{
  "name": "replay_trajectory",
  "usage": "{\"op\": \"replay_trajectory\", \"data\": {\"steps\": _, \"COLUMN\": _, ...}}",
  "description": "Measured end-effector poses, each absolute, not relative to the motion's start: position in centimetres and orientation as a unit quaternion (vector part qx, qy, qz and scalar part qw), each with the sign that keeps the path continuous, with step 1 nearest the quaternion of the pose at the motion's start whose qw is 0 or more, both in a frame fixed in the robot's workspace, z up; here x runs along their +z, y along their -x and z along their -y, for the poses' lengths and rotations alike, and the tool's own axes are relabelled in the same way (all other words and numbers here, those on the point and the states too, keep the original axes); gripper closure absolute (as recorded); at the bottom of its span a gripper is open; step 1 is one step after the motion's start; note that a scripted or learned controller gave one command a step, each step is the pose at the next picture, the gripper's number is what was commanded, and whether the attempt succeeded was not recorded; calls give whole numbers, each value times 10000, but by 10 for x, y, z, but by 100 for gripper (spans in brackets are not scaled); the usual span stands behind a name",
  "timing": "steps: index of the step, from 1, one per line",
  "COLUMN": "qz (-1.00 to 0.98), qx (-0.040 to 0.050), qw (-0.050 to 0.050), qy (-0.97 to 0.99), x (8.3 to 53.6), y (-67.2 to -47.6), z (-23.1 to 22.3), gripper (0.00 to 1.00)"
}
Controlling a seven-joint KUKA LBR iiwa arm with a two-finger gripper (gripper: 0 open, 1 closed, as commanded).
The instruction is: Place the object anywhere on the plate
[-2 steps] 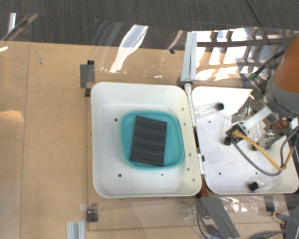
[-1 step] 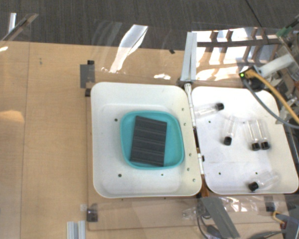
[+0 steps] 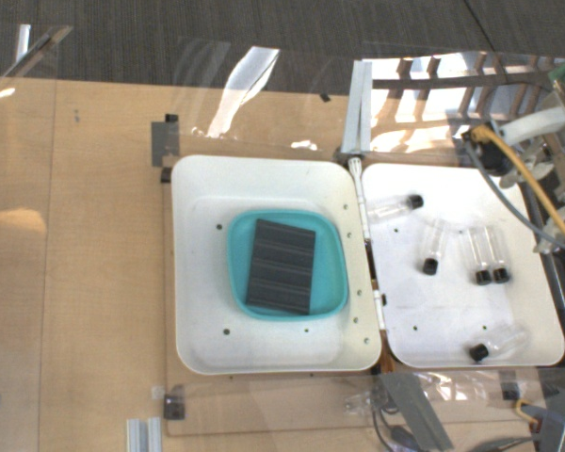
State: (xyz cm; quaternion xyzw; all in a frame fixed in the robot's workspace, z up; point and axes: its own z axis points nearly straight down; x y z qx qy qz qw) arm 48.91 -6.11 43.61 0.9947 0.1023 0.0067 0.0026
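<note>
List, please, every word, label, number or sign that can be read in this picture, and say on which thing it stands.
None can be read.
The dark ridged block on the teal plate: no print.
The clear tubes with black caps in the right bin: too small to show any label.
The left bin: plain white.

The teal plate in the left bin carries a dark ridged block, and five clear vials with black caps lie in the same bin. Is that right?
Not quite. The camera view shows the vials in the right bin, not the left bin. The teal plate does carry the dark ridged block.
</note>
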Motion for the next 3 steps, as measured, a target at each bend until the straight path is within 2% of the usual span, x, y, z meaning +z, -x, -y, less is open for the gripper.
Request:
{"op": "replay_trajectory", "data": {"steps": 2, "qz": -1018, "qx": 83, "qw": 22, "qy": -9948, "x": 436, "y": -489, "z": -17, "gripper": 0}}
{"op": "replay_trajectory", "data": {"steps": 3, "qz": -1031, "qx": 43, "qw": 29, "qy": -9947, "x": 435, "y": -489, "z": 56, "gripper": 0}}
